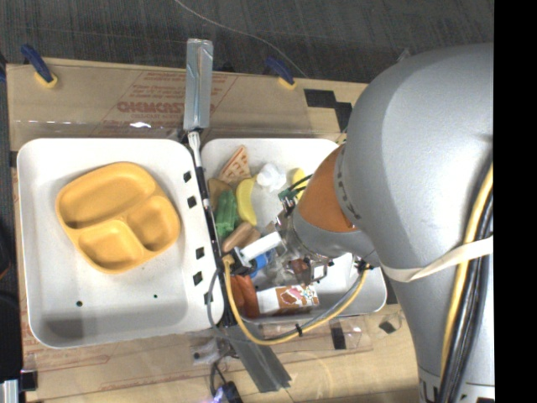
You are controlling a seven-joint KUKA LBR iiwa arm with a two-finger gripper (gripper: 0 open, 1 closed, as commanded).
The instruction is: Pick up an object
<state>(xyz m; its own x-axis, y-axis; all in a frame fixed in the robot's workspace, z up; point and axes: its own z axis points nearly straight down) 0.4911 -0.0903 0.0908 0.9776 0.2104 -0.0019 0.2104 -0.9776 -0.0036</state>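
cardboard-lined bench [101,91] carries 2 white bins. left bin [33,225] holds a yellow divided tray [117,217]. right bin [369,296] is crowded: a green toy [226,215], a yellow banana-like piece [246,201], a small carton [289,298], which looks light, stiff and best pinched across its narrow sides. gripper [294,254] hangs low over this pile, and i cannot tell its state.

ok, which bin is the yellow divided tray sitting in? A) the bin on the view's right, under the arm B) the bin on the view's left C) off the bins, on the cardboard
B: the yellow divided tray lies in the left bin, while the arm's wrist is over the cluttered right bin.
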